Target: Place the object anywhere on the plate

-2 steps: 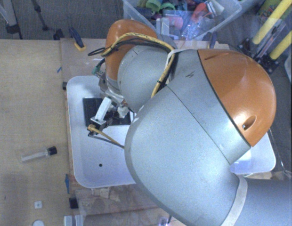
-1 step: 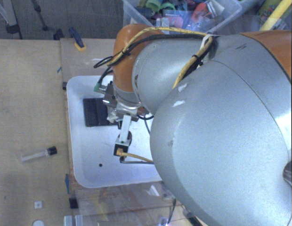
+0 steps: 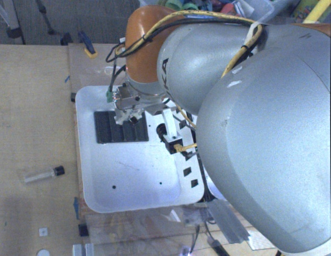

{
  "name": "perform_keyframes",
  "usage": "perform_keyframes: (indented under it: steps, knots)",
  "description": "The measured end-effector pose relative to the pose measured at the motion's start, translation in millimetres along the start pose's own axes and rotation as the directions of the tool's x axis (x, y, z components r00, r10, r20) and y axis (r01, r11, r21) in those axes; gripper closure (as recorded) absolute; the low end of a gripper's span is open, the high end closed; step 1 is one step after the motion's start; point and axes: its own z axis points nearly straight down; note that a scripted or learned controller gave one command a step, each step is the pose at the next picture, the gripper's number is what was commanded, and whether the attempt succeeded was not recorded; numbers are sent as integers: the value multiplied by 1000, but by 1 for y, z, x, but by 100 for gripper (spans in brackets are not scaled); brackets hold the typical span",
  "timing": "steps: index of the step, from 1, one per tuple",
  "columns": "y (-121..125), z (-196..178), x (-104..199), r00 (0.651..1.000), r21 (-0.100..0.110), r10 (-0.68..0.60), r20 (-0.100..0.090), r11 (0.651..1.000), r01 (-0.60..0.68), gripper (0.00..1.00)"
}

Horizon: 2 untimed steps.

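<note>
Pincer (image 3: 126, 116) hangs at the upper left part of the white bin (image 3: 128, 199), under the arm's (image 3: 251, 121) orange band, with its tip right over the top edge of a dark ribbed slab (image 3: 115, 129). The slab lies flat on the bin floor, long side running left to right, close to the bin's left wall and well clear of its near rim. The pincer's tip overlaps the slab's upper right portion (touching it or just above it, the slant of the view does not settle which). Whether the pincer is spread or pressed together cannot be told, since the wrist housing and cables crowd it, and nothing can be made out as pinched in it. Two small dark specks (image 3: 113, 186) sit on the bare bin floor below the slab. Outside the bin, on the wooden bench to the left, a small clear tube with a black cap (image 3: 44, 174) lies on its side, well apart from the pincer.
</note>
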Motion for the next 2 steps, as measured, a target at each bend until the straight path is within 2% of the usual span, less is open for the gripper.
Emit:
perform_keyframes:
  steps: [1, 2]
  knots:
    - [-69, 85, -10, 993, 0, 117, -1, 993, -117, 100]
    - [-13, 89, -21, 998, 38, -69, -3, 997, 69, 100]
